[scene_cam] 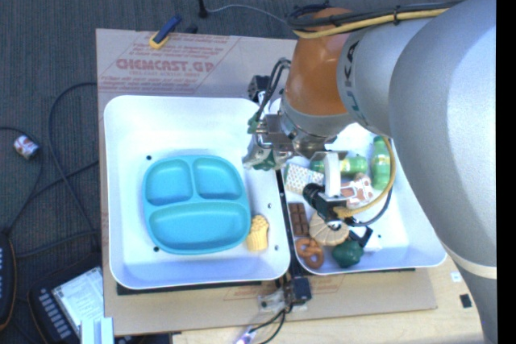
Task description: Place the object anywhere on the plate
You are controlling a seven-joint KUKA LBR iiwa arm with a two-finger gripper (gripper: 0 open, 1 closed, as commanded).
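Although the gripper (262, 147) is seen over the seam between the two bins, at the right wall of the left bin (121, 173), its fingers are masked by the wrist hardware, and it cannot be told from this view whether they are apart or together. Nothing is seen held between them, and no contact with any object can be made out.

The blue plate (196, 202) is found in the middle of the left bin, with two small compartments toward the bin's far edge and one wide compartment toward its near edge. Its long axis is laid roughly parallel to the near edge of the bin.

A yellow corn-shaped toy (258, 232) is seen in the near right corner of the left bin, just beside the plate's right near corner and apparently touching its rim. It is not set on the plate. Its long axis is run roughly from the far edge toward the near edge, slightly tilted. It is placed nearer the bin's front edge than the gripper, well apart from it.

The right bin (403, 250) is packed with toy foods: a green can (351, 166), a chocolate bar (299, 216), a pretzel (309, 251), a round cracker (328, 231) and a dark green piece (348, 254), all clustered near its left wall and near edge under the arm (419, 93).
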